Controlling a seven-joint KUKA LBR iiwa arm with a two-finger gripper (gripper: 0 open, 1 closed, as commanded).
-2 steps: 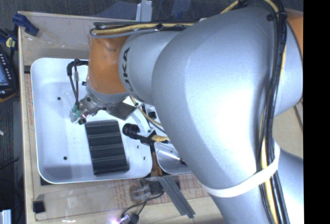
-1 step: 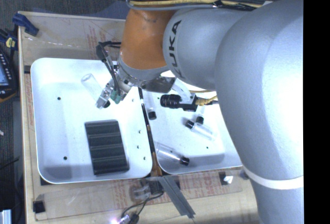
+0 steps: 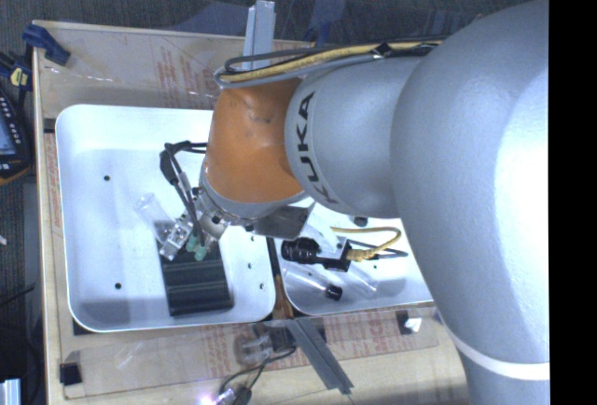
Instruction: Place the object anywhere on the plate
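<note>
While the gripper (image 3: 191, 243) hangs over the black ribbed block (image 3: 198, 286) in the left bin (image 3: 93, 128) — jaws' state cannot be told — picking seems in hand; next, a secure lift.

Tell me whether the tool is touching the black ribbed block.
Cannot tell. In the camera view the tool overlaps the top edge of the black ribbed block, but the slant shows neither contact nor gap plainly.

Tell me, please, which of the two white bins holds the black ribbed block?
The bin on the view's left: the black ribbed block lies near its lower edge, below the gripper. The right bin is largely covered by the arm.
</note>
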